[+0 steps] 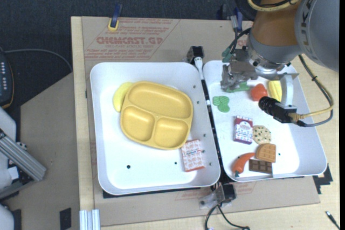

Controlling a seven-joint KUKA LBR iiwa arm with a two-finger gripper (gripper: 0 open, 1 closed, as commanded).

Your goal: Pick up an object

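Note:
My gripper (234, 81) hangs low over the far left corner of the right bin (310, 140). A flat green piece (220, 102) lies just in front of it, and a bit of green (243, 85) shows right beside its tip. To its right lie a red-orange piece (257, 91) and a yellow piece (275, 89). Nearer the front are a red packet (243, 130), a cookie (262, 133), a waffle (266, 152), a chocolate bar (260, 167) and an orange carrot (243, 161).
The left bin (105, 132) holds a yellow divided plate (156, 115), a yellow piece (121, 96) tucked at its far left edge, and a small red-and-white packet (192, 155). A black cable fitting (275, 110) from the arm hangs over the right bin.

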